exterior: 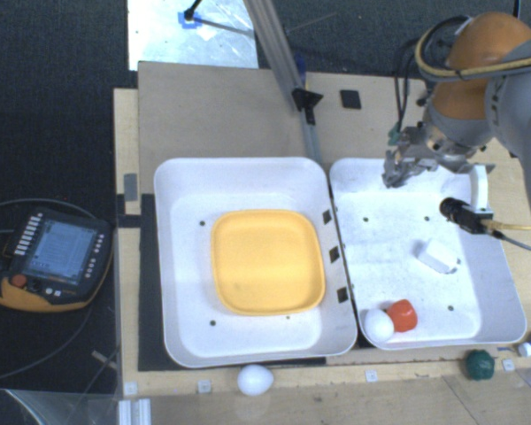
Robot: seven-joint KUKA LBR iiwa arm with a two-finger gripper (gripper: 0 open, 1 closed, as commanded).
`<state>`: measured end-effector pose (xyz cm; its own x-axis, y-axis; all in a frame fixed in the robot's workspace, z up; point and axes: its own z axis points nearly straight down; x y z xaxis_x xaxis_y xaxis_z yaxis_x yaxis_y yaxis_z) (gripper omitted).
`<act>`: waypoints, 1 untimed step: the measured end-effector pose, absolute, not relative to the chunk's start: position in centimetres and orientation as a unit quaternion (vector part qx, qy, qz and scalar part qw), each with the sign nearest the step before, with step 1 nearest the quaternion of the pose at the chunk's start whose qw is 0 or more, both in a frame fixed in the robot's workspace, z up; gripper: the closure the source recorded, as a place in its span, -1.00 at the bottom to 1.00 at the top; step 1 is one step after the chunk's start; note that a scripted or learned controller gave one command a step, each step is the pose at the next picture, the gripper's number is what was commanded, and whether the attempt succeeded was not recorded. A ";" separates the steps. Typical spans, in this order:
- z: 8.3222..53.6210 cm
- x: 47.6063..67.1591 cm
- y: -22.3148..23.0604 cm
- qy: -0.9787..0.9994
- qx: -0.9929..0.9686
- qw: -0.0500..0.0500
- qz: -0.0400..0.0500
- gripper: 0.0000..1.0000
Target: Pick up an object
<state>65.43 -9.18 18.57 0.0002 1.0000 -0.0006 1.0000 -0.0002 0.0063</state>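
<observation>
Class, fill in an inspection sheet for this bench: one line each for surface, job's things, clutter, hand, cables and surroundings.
Surface: bench bearing two white bins side by side, left bin and right bin.
Job's things: yellow plate in the left bin; white block, orange piece and white ball in the right bin.
Clutter: white egg and green ball outside the bins at the bench's front edge.
Hand: hand over the right bin's far left corner, nothing seen in it.
Cables: yellow and black cables looped at the arm.
Surroundings: pendant on dark floor, left of the bench.
</observation>
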 end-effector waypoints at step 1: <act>24.4 65.6 -8.3 0.708 0.707 0.002 0.002 1.00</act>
<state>65.56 -8.30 24.45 -0.0013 1.0000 -0.0002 1.0000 0.0013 0.0059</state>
